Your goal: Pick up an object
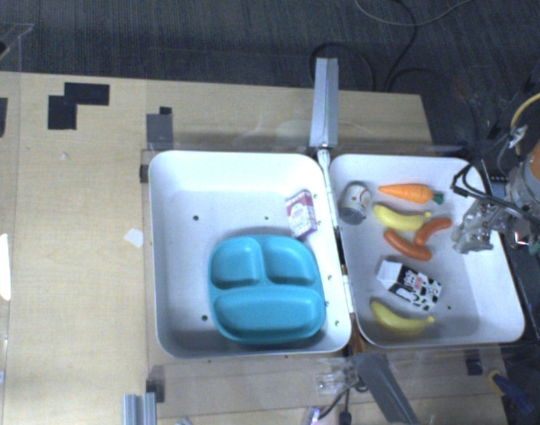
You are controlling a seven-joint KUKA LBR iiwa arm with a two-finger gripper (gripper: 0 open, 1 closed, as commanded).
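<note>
White bins sit side by side: the left bin (177,264) holds a blue divided tray (266,288), while the right bin (491,312) holds the carrot (406,193), sausage (406,244) and two bananas (399,317). The gripper (475,230) hovers at the right bin's right side, with nothing visibly held; whether it stands apart or closed I cannot tell. Crowded items risk a glancing grasp that nudges neighbours.

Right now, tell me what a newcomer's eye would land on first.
The bright blue divided tray fills the near half of the left bin. In the right bin lies a cluster of toy food: an orange carrot, two yellow bananas and a red sausage. The tool hovers at that bin's right edge.
</note>
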